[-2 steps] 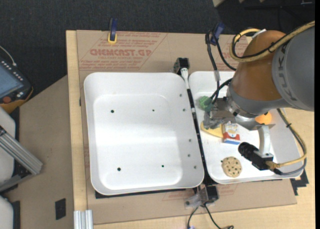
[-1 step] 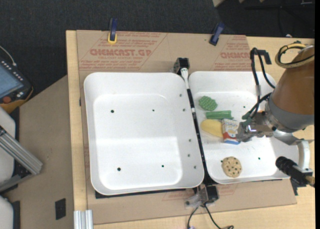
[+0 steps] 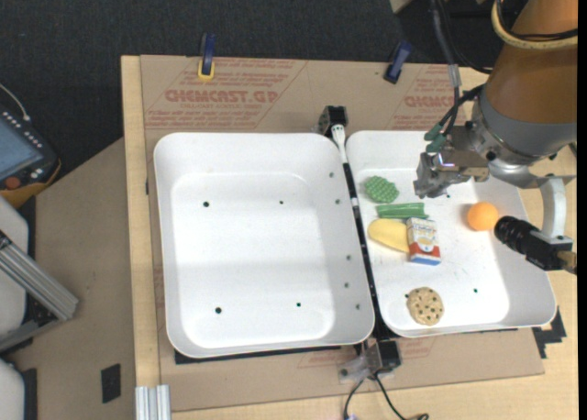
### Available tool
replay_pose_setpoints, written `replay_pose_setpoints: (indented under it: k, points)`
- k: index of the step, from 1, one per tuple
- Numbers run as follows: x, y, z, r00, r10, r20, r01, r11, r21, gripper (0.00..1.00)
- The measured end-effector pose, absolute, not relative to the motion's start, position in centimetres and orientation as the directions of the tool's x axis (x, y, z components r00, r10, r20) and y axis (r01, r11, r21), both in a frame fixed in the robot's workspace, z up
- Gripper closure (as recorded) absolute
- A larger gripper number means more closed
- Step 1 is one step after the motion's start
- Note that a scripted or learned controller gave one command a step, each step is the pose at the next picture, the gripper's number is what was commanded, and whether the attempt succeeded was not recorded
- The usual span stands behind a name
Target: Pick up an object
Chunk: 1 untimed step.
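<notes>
1. Gripper (image 3: 433, 184): hung over the rear part of the right bin (image 3: 523, 313), on the grey arm (image 3: 532, 88) reaching in from the right. Whether it was spread or pressed together could not be told. Nothing was seen held in it.
2. Green ridged piece (image 3: 381, 190): lay in the right bin, just left of the gripper, near the bin's left wall.
3. Green stick (image 3: 401, 212): lay flat, just in front of the ridged piece, below the gripper.
4. Yellow piece (image 3: 388, 235): lay just in front of the green stick, touching item 5.
5. Small carton (image 3: 424, 242): red, white and blue, lying at the yellow piece's right.
6. Orange ball (image 3: 481, 216): lay right of the carton, apart from it, towards the bin's right side.
7. Cookie (image 3: 425, 305): round, speckled, alone near the front rim of the right bin.
8. Left bin (image 3: 248, 148): white, shallow, set against the right bin.
9. Cardboard sheet (image 3: 275, 93): lay under both bins, with red lettering.
10. Two clamps (image 3: 207, 56): gripped the sheet's rear edge.
</notes>
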<state>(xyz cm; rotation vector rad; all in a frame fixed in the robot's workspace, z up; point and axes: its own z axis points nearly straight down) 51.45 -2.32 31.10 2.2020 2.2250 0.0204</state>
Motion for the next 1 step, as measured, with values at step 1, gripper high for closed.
replay_pose_setpoints:
  k: [1]
  points:
    - [47.86, 2.93, 36.11, -0.006, 1.0, 0.002, 1.0, 0.006, 0.006, 1.0]
